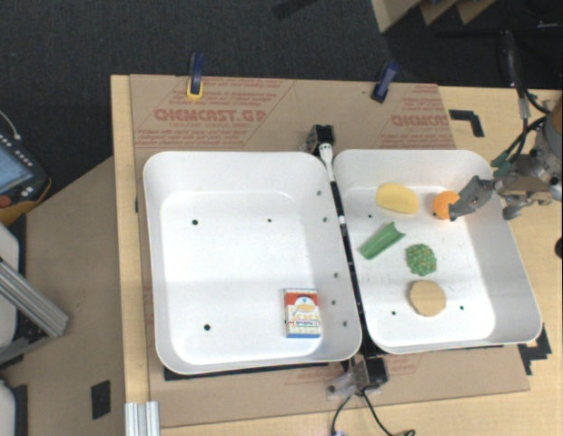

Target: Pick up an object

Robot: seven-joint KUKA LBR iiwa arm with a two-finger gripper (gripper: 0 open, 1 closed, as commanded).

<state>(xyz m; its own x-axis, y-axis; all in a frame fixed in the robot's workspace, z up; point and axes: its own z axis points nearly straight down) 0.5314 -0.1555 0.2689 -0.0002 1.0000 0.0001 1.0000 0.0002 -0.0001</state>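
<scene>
In the right bin [499,325] lie a yellow lump [397,198], a small orange ball [441,204], a green pod-shaped piece [381,241], a bumpy green round piece [421,260] and a tan disc [428,298]. A small printed box [302,313] lies near the front of the left bin [172,243]. My gripper [487,207] hangs over the right bin's far right part, open, with nothing between its fingers. Its left fingertip [463,206] is right beside the orange ball, on the ball's right.
The two bins sit side by side on a cardboard sheet [263,107] held by blue clamps [196,69] at the back. Cables and the arm's wrist [540,166] hang at the right edge. A black bracket [320,139] sits between the bins at the back.
</scene>
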